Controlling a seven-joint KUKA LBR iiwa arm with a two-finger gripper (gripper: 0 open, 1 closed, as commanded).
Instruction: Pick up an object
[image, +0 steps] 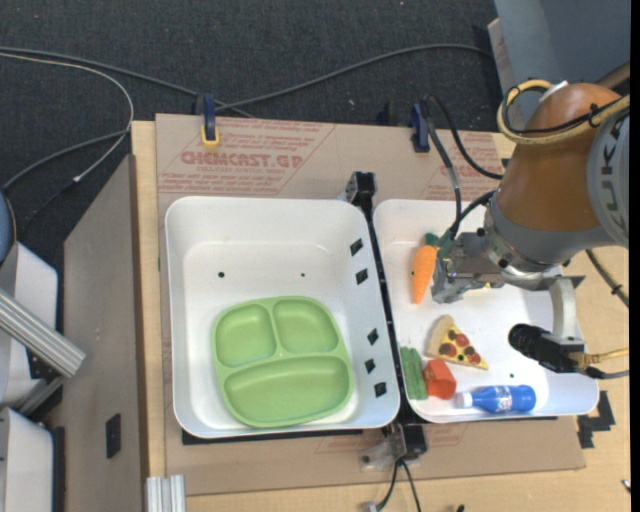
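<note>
Orange toy carrot (424, 272) lies in the right-hand bin (570, 400) against its left wall, long axis running toward the desk's far edge, just left of the jaws (455, 280); whether they are parted or closed cannot be told.

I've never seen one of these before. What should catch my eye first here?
Probably the big grey robot arm with its orange band, reaching in from the right over the right white bin. Its gripper hangs beside an orange toy carrot, above a toy pizza slice and a blue plastic bottle. In the left white bin lies a green divided plastic tray.
</note>
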